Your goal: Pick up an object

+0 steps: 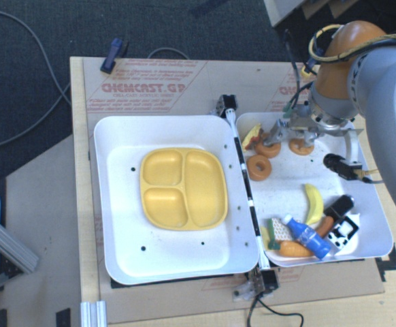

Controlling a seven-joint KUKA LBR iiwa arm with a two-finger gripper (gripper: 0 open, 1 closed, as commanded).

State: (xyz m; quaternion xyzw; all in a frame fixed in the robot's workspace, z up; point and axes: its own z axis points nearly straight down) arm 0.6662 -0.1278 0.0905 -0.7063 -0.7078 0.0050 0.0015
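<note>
Brown, round toy donut (269, 148) with a hole, lying in the right bin (378, 203) near its far left corner. Right under the claw (288, 132). Cannot tell if gripped.

Two bins sit side by side on the bench (150, 87). The left bin (116, 196) holds a divided plate (183, 188) at its centre. In the right bin (371, 210), two doughnuts (258, 167) lie towards the back left, a banana (313, 204) in the middle, and a bottle (308, 236) beside a carrot (294, 250) at the front.
</note>
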